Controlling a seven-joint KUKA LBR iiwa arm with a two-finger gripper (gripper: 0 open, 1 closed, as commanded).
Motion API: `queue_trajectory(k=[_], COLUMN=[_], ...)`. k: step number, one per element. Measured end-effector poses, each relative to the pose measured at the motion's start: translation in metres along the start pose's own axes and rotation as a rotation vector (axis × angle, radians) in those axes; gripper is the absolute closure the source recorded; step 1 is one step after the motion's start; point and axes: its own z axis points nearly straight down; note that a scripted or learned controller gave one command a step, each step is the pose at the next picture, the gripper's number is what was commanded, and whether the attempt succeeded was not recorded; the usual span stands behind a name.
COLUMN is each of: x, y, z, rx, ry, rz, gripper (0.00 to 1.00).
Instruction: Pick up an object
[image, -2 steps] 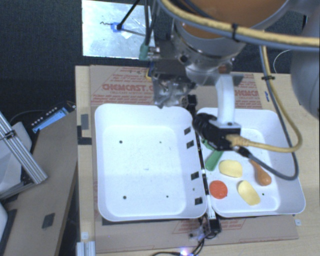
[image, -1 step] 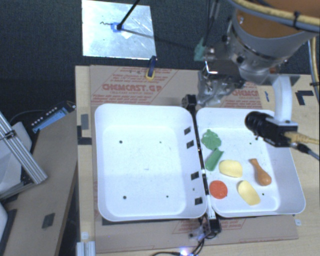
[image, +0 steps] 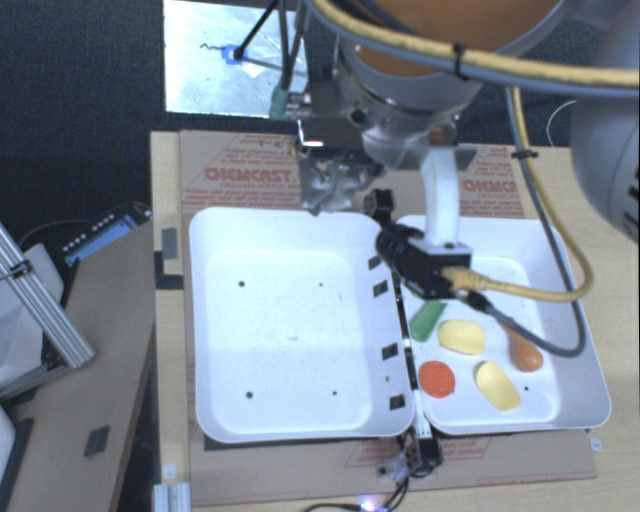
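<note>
Toward the lower right of the frame, in the near-left part of the right bin (image: 572, 395), lie all five candidates: a green piece (image: 427, 320), an upper yellow piece (image: 462, 337), an orange piece (image: 526, 354), a red round piece (image: 436, 379) and a lower yellow piece (image: 497, 386); they sit close together, some just beside one another, none stacked as far as I can see.

The gripper (image: 330, 192) hangs at the upper middle of the frame, over the far rim of the left bin (image: 215, 330) near that bin's upper right corner; whether it is spread or pressed together I cannot tell, and nothing is seen pinched in it.

The move turns on one relation: every object lies down and to the right of the gripper, across the divide between the bins; the green piece is nearest, its long axis slanting from upper right to lower left, so a grasp would probably need to close across that slant.

The green piece's upper end is hidden behind part of the robot; the orange piece is partly crossed by a grey cable (image: 560, 346); the gripper's tip is blurred against the bin rim.
</note>
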Motion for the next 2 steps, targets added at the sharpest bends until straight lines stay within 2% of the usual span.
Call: queue_trajectory(k=[1,2], x=[-0.060,-0.148], y=[0.001,0.021], z=[-0.001,0.028], rx=[0.000,0.000], ry=[-0.002,-0.005], rz=[0.016,0.021], gripper=[1.00,1.00])
